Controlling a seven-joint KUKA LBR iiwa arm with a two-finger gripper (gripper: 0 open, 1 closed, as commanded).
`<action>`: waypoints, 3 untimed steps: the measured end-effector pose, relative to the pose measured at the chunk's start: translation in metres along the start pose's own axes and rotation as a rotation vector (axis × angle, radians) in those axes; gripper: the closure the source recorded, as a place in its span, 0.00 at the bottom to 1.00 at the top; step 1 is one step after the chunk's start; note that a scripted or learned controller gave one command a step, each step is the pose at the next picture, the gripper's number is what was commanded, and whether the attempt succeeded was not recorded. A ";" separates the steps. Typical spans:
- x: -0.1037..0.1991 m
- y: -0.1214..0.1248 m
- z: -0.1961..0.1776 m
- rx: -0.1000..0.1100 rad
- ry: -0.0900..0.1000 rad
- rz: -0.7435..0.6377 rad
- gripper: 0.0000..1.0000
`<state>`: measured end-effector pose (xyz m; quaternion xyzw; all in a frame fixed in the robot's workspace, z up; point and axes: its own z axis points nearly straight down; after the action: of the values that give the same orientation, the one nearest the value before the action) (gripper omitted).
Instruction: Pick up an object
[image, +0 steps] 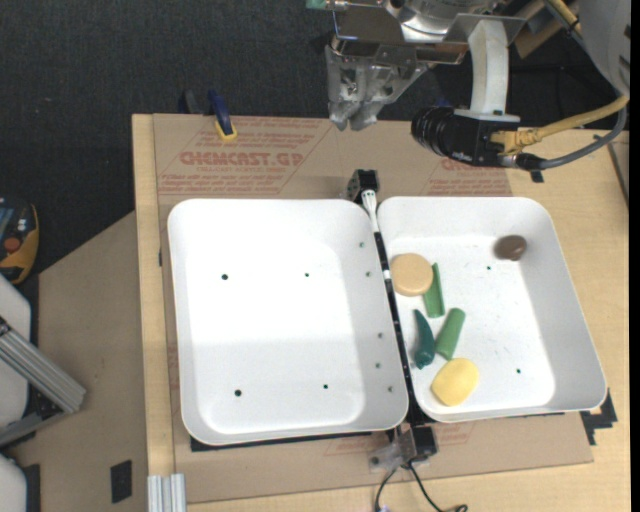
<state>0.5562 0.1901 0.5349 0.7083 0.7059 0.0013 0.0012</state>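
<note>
tool (352, 112): top centre of frame, above table (260, 160), holding nothing, finger state unclear
right bin (560, 300): tan disc (411, 274), green pieces (440, 325), yellow lump (455, 381), brown ball (511, 247)
left bin (200, 330): white

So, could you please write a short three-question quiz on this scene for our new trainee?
1. True or false: the yellow lump lies in the right bin.
2. Which is nearest the right bin's far right corner? A) tan disc B) brown lump C) yellow lump
3. Fill in: the hand hangs beyond the bins' ___ edge.

Key: 1 true; 2 B; 3 far.
</note>
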 end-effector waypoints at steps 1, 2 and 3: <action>0.036 -0.003 0.000 0.000 0.002 -0.007 1.00; -0.071 -0.015 -0.001 0.006 -0.002 0.007 1.00; 0.003 -0.030 0.000 0.003 0.001 -0.010 1.00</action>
<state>0.5259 0.1935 0.5350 0.7046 0.7096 0.0007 -0.0004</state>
